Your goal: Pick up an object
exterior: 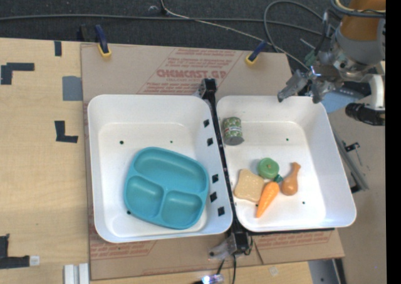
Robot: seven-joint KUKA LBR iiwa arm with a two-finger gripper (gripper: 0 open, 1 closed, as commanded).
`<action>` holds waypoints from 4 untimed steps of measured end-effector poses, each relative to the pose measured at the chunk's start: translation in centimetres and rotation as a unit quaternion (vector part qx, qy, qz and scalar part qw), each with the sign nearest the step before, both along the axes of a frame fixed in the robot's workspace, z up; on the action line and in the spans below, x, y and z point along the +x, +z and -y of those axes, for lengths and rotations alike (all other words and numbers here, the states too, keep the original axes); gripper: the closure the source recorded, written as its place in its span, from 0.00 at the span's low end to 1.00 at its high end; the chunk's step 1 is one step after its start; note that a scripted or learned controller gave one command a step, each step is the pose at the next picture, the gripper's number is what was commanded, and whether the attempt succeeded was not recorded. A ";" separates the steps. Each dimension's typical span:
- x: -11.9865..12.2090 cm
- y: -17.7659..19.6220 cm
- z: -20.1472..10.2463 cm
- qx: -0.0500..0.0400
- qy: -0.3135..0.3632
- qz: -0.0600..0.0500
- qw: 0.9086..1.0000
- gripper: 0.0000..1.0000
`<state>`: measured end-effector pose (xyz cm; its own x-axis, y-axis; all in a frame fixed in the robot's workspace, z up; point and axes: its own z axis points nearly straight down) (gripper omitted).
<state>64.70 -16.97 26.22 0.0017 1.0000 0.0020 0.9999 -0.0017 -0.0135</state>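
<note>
We see the tool (299,86) spread wide with nothing in it above the right white bin's (329,145) far rim, well apart from the small green-labelled can (232,130).

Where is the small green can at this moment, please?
The green can stands in the right bin, near its left wall beside the divider, apart from the toy food.

Reaching in from three o'clock, grey arm (358,22) with orange band, gripper (299,86) pointing toward nine o'clock, fingers spread apart.
</note>
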 end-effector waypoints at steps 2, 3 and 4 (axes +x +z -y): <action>0.7 -5.1 -0.9 -0.001 0.002 0.003 1.000 0.00; 0.4 -10.4 0.1 -0.001 0.001 0.003 1.000 0.00; 0.1 -14.9 -0.1 -0.001 0.002 0.004 1.000 0.00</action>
<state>64.81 -16.90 11.36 -0.0016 1.0000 -0.0004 1.0000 0.0016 -0.0061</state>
